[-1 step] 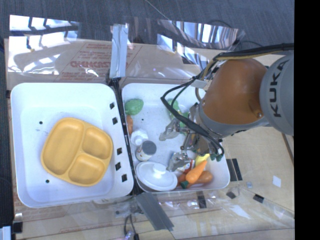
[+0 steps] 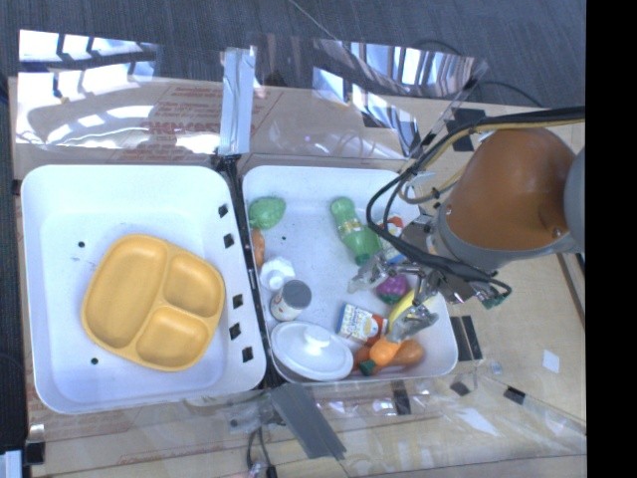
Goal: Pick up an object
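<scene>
- Left bin (image 2: pixel 60 366): fills the left half of the frame; a yellow divided tray (image 2: pixel 151 301) lies flat in it, slightly left of the bin's middle, apart from every wall
- Right bin (image 2: pixel 309 182): touches the left bin along a dark seam at centre frame and carries all the loose objects
- Along the right bin's left side, top to bottom: a green leafy piece (image 2: pixel 266 211), an orange piece just under it against the wall, a small white object, a round grey-topped jar (image 2: pixel 293 297), then a white bowl (image 2: pixel 311 351) at the lower edge
- Middle of the right bin: a green bottle (image 2: pixel 350 228) lying tilted; lower down, a small printed carton (image 2: pixel 359 322) just beside the bowl
- Gripper (image 2: pixel 403 292): low over the right part of the right bin, its metal fingers pointing toward frame left; the purple object (image 2: pixel 394 288) sits right at the fingertips, touching or nearly so, and whether it is between them cannot be told; the spread of the fingers cannot be judged
- A yellow piece (image 2: pixel 402 312) lies directly below the gripper, a carrot (image 2: pixel 395 353) below that near the lower right corner
- Hidden: the orange wrist dome (image 2: pixel 510 189) and black cables cover the bin's right wall
- Surroundings: brown cardboard and glaring clear film at top; dark carpet beyond
</scene>
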Available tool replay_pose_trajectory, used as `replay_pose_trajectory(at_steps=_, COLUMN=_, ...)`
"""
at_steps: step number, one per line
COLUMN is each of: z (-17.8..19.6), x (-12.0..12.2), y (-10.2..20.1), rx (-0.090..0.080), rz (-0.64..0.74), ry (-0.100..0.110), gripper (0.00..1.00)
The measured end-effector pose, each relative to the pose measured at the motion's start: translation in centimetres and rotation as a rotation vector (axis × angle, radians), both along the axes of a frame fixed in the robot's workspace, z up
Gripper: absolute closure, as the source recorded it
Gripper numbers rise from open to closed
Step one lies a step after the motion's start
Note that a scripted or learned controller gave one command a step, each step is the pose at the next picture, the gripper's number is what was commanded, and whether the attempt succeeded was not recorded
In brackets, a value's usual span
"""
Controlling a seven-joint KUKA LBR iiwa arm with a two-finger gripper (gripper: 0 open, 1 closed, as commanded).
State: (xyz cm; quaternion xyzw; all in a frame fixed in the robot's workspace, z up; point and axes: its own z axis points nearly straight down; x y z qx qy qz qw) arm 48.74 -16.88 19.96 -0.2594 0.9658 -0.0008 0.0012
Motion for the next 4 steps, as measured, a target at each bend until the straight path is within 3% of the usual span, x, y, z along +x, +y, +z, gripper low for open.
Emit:
replay_pose_trajectory(at_steps=1, z=-7.5, x=7.7, y=-3.9, rx=0.003, rz=-0.026, ry=0.007, gripper=0.00)
replay_pose_trajectory(at_steps=2, z=-10.8, x=11.7, y=-1.7, rx=0.002, rz=-0.182, ry=0.000, gripper=0.00)
replay_pose_trajectory(at_steps=3, z=-10.8, x=10.2, y=-0.7, rx=0.002, rz=-0.200, ry=0.003, gripper=0.00)
replay_pose_trajectory(at_steps=4, z=-9.7, x=10.3, y=-0.5, rx=0.002, rz=-0.195, ry=0.000, gripper=1.00)
